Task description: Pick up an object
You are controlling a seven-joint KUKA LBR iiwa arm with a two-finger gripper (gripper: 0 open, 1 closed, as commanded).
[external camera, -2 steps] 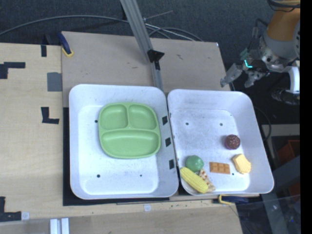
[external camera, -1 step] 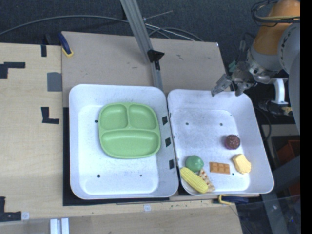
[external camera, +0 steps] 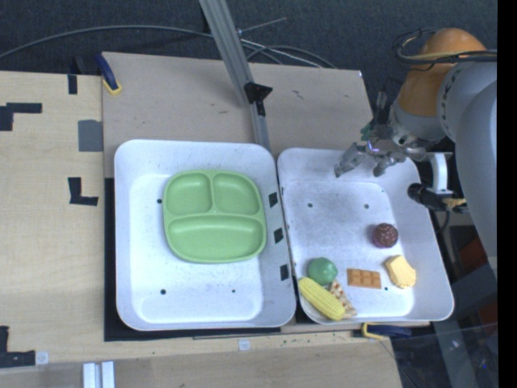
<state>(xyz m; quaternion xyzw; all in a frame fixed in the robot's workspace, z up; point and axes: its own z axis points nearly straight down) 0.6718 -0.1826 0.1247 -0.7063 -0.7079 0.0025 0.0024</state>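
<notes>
Camera view looks down at a slant on the tabletop (external camera: 323,103), where two shallow white bins sit side by side. Left bin (external camera: 141,297) carries a green divided plate (external camera: 215,215), lying flat and apart from everything else, so it plays no part in a quick pick. Right bin (external camera: 428,297) has all the small items crowded into its near end: a green ball (external camera: 322,270) touching a corn cob (external camera: 321,297), an orange waffle piece (external camera: 363,279) just beside them, a yellow piece (external camera: 401,271) near the right wall, and a dark red ball (external camera: 385,234) a little farther in, standing free. That clustering probably comes from things sliding or being dropped toward one end, and it leaves the far half of the bin bare.

Over that bare far end hangs the tool (external camera: 365,162), well apart from every candidate (the arm enters from the right, so this is its natural hovering spot). Its fingers (external camera: 347,164) look spread apart with nothing between them, though the small, blurry view makes that a fair guess and no more. My judgement: the dark red ball, unobstructed on all sides, is the easiest target
</notes>
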